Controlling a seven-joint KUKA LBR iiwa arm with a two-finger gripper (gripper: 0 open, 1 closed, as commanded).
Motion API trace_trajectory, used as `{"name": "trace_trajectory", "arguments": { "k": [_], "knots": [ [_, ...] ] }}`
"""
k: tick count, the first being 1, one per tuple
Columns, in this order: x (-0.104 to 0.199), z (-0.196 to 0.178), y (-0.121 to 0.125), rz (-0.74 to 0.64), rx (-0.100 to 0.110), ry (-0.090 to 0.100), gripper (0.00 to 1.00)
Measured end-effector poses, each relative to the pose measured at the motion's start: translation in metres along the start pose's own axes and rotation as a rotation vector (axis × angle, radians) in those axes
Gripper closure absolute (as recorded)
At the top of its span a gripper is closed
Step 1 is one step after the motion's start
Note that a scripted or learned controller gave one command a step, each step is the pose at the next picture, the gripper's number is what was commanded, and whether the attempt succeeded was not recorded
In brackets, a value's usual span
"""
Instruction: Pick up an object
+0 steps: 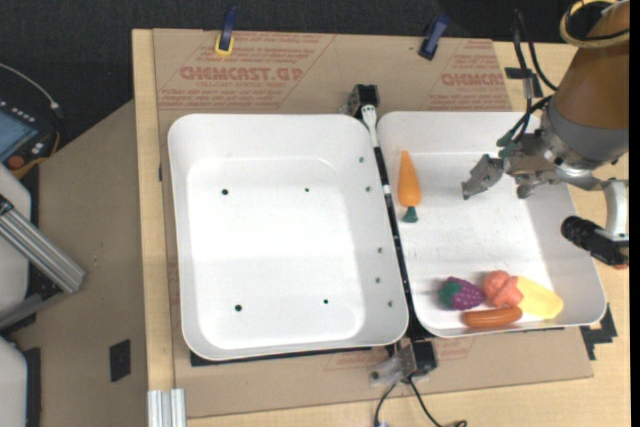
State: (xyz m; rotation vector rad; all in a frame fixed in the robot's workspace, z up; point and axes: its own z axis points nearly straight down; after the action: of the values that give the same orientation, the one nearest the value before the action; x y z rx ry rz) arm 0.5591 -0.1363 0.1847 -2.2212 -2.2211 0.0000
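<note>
In the right bin [480, 240], a toy carrot [409, 179] with a green stem lies along the left wall. At the front of that bin sit a purple grape bunch [461, 294], a pink-orange toy [503, 287], a yellow piece [540, 299] and a red-orange sausage [491, 317], all bunched together. My gripper [501, 183] hangs over the bin's back right part, right of the carrot and apart from it. Its fingers [480, 177] are spread open with nothing between them.
The left bin [185, 215] sits beside the right one, with a black divider strip [385, 205] between them. Both rest on a cardboard sheet [300, 65] held by blue clamps at the back. A black knob [590, 240] on the arm overhangs the right bin's edge.
</note>
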Motion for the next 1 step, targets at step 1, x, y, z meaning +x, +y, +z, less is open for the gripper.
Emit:
{"name": "trace_trajectory", "arguments": {
  "k": [1],
  "knots": [
    [0.0425,-0.1793,-0.0581,-0.004,-0.008,-0.002,0.0]
  ]
}}
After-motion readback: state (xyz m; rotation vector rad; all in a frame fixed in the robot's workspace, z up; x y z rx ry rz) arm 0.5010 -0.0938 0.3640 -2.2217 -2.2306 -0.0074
